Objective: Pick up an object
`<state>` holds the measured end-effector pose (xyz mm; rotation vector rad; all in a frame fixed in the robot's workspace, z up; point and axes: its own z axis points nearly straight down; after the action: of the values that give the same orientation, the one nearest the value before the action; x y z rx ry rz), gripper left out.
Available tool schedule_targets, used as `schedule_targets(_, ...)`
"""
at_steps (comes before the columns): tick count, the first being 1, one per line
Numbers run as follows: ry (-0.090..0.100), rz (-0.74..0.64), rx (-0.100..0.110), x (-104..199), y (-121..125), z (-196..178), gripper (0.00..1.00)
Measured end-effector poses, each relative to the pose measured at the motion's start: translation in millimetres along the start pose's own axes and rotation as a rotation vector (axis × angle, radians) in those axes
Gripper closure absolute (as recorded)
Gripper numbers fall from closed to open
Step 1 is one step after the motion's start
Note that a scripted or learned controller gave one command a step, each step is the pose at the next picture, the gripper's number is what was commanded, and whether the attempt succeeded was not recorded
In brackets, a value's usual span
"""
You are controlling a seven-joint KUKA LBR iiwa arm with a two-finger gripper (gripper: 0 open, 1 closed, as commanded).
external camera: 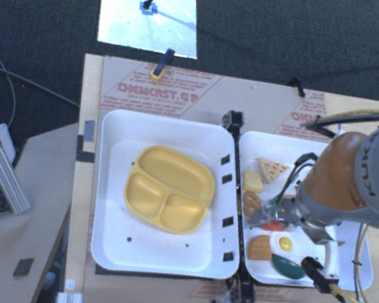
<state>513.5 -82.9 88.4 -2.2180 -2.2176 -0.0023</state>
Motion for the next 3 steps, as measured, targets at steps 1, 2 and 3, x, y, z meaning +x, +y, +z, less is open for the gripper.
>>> schedule_targets(1,-0.003,-0.011,-0.019,46.1,7.4,-143.9,0.0)
schedule_targets(2,-0.005,-0.006,-0.008,43.0,5.9,-146.5,1.0)
schedule_targets(3,-0.005,-0.008,-0.008,75.9,79.0,-94.1,1.0)
